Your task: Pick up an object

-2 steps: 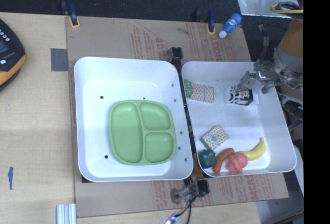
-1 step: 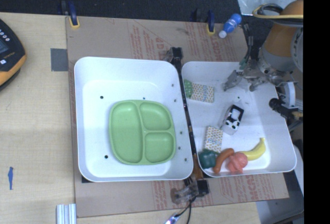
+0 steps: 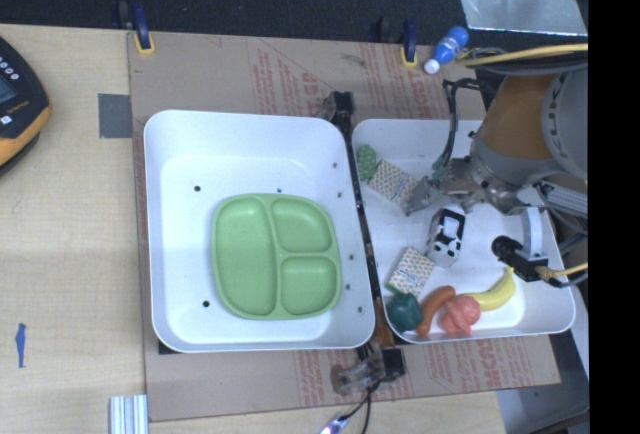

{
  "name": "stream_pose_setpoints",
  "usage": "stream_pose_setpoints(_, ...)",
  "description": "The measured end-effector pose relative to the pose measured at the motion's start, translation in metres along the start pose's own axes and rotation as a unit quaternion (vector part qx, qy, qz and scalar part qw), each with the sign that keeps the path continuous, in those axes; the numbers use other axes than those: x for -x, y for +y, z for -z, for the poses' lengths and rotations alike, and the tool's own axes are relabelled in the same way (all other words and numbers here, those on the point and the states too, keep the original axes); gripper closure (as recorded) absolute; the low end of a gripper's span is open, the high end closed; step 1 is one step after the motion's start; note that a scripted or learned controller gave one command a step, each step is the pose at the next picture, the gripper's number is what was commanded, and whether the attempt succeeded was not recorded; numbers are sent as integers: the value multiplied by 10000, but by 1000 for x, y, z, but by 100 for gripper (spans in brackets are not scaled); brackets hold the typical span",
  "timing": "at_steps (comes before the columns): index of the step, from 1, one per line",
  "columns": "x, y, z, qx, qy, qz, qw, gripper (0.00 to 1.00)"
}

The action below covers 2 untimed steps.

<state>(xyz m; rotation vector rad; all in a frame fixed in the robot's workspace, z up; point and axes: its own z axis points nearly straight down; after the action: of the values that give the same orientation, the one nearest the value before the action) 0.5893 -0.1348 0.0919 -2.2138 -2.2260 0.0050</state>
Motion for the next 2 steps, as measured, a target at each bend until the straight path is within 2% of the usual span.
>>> stream_pose_setpoints(1,59,-39,0,-2,2,-17,10000,0)
stream_pose_setpoints(2,60,-38,11,3,-6,8,10000,100)
